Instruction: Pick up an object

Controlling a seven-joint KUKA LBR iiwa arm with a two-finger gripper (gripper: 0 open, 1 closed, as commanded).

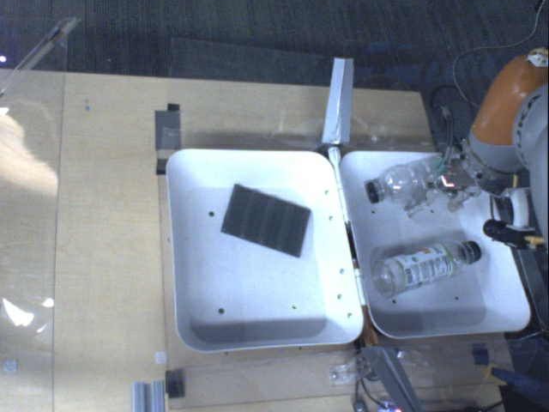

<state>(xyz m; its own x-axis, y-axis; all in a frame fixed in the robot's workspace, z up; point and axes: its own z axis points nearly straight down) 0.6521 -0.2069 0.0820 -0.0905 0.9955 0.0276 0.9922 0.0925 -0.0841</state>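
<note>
The arm point(506, 110) comes in from the right, its orange band high at the edge and the grey wrist reaching down into the upper part of the right bin point(497, 312). The gripper point(444, 181) sits low over the far end of that bin, right against the base of a clear plastic bottle point(401, 184) that lies on its side with its dark cap pointing toward the divider between the bins. The bottle is transparent and crumpled-looking, and its rear end blends with the metal of the gripper, so whether the fingers are spread around it or closed on it cannot be told; they are too small and cluttered to read. The bottle looks to be resting on the bin floor.

Nearer the camera in the same bin lies a second bottle point(425, 266), clear with a printed label around its middle and a dark cap pointing right. It is well apart from the gripper and from the first bottle.

The left bin point(184, 230) holds a dark grey rectangular pad point(267, 220), lying flat and turned at a slight angle, in the upper half of the bin.

Both bins sit side by side on the pale wooden table point(94, 230), touching along their inner rims. A grey metal post point(338, 101) stands just behind the place where they meet.
</note>
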